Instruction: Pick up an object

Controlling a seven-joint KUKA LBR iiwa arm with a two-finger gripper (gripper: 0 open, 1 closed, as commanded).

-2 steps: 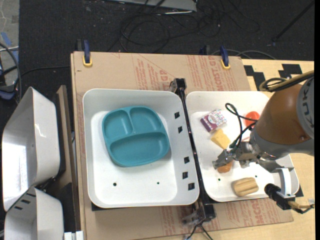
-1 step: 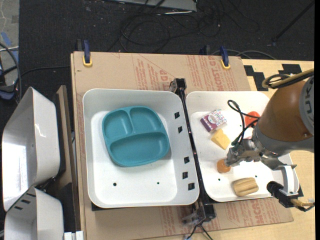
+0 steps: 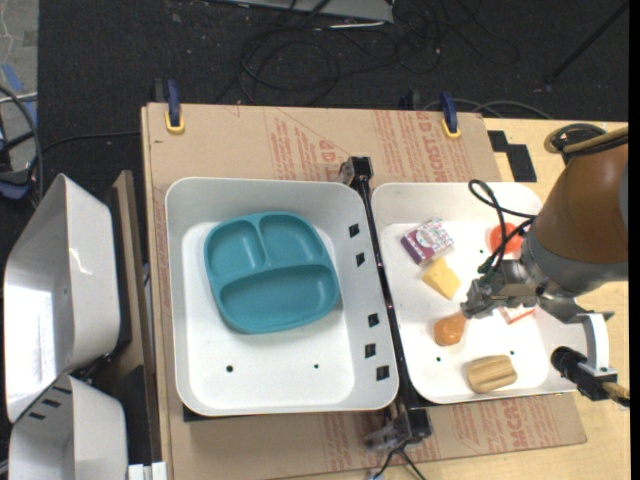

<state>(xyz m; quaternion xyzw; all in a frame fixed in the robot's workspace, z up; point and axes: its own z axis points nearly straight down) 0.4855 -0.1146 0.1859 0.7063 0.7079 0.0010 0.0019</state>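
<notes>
From my remote seat I look down on a dark floor strewn with black cables, and on it a brown cardboard-topped desk (image 3: 300, 138) held by two clamps along its far edge. Off the desk's left side stand white tubs (image 3: 55, 278), stacked and not part of the job as far as I can judge. On the desk sit two shallow white bins side by side. The left bin (image 3: 190, 368) holds one thing, a teal divided plate (image 3: 270, 271) lying flat near its middle. The right bin (image 3: 400, 268) holds the small items: one purple-and-white packet (image 3: 428, 238) toward the far side, one pale yellow wedge (image 3: 441, 279) just beside it on the near side, one orange rounded piece (image 3: 450, 330) nearer still, and one tan loaf-shaped block (image 3: 491, 373) closest to the near rim. There is also something red (image 3: 500, 236) by the far right, partly hidden behind the arm, and I cannot say what it is. The pincer (image 3: 484, 299) hangs low over the right bin, between the yellow wedge and the orange piece, near both; I cannot tell how it is set, since the wrist and cabling blur it. As I judge it, the pick is not done: every item I can count lies on the bin floor, none lifted, so the closing and the lift are all left.
</notes>
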